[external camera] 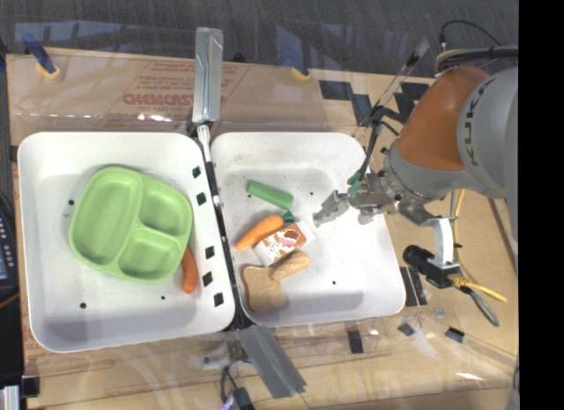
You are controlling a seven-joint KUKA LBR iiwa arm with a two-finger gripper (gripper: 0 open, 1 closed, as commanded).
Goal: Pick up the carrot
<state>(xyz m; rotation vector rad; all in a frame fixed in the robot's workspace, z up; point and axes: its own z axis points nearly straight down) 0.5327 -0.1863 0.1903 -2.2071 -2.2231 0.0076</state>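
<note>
Nearest the camera, a toast slice (262,287) lies lower centre. Just above it the carrot (258,232) slants up-right, down-left of my gripper (324,212); whether it is open, I cannot tell.

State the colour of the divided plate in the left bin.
Light green: the divided plate shows best in the camera view.
</note>
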